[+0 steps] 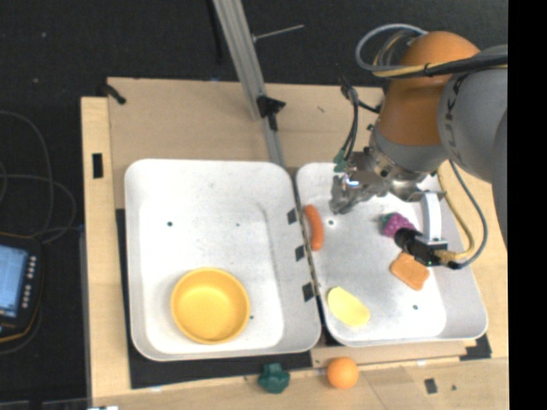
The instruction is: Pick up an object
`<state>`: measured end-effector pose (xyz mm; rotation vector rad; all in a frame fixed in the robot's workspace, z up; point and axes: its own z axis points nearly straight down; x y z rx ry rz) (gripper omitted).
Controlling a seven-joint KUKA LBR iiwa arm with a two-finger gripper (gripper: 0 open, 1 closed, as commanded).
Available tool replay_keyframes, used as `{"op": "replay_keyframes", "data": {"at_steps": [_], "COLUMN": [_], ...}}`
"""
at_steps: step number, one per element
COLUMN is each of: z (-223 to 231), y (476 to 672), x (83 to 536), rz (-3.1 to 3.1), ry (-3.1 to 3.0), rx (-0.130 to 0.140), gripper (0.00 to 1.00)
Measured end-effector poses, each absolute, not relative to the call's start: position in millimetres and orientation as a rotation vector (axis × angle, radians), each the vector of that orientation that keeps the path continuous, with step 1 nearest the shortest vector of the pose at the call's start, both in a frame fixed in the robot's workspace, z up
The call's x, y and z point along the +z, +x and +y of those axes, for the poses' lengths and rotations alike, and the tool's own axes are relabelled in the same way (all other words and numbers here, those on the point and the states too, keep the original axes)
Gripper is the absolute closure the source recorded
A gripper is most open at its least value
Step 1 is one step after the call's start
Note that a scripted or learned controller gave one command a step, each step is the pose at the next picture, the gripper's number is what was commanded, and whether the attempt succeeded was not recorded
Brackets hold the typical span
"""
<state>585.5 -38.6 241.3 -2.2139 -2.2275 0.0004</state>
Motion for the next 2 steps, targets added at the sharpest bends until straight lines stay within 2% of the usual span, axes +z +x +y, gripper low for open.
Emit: {"op": "replay_keyframes", "data": {"at_steps": [1, 2], "z": [15, 66], "y": [589.5, 580.6], "x": [252, 245], "rz": [-2.23, -2.229], "ry": [-2.213, -2.213], "rx": [-0.004, -0.001], "gripper": [1.0, 1.0]}}
